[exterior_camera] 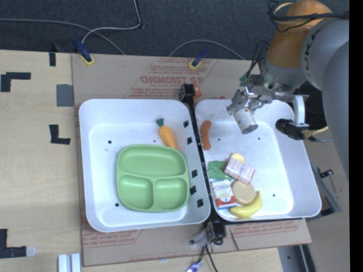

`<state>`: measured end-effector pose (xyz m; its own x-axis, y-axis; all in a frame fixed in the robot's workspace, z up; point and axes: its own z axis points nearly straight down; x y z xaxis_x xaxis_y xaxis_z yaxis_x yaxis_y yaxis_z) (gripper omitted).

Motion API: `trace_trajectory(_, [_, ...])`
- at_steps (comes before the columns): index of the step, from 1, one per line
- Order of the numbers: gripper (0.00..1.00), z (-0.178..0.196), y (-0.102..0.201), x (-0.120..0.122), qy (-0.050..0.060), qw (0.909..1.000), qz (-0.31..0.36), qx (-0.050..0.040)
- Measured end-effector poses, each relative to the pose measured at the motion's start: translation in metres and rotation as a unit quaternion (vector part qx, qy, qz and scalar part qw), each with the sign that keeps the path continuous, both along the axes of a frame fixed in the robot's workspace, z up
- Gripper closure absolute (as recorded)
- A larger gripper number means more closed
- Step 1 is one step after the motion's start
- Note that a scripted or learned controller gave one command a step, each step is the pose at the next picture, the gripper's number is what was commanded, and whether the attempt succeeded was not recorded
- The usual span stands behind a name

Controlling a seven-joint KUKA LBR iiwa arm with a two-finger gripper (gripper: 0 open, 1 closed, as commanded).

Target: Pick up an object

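Because my arm (317, 44) comes in from the right and is cut off by the frame edge, I can see just its grey bulk and orange band. Below it lie the two white bins, the left bin (93, 169) and the right bin (295, 174), touching along their shared rim. The green divided plate (152, 177) fills much of the left bin's floor, three compartments up. Just beyond its far edge lies a carrot (167, 135), long axis slanting, green top toward the back left.

My gripper (245, 115) hangs over the back of the right bin. From this slant I cannot tell whether it is parted or closed, and nothing is visibly held. A grey cylindrical piece at its tip is all I make out clearly.

Against the right bin's left wall an orange sausage-like object (205, 135) lies with its long axis front to back. In the front left corner sits a pile: a banana (248, 207) curving along the front, a tan round object (244, 192) on it, a small carton (223, 190), a pink-and-white packet (240, 170), and something green (215, 169) partly buried beneath.
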<state>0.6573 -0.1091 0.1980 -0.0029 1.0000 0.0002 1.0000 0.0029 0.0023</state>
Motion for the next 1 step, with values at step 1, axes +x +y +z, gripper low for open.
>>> trace_trajectory(1, [1.0,0.0077,0.0684,-0.0354,0.002,1.0,0.0,0.0003])
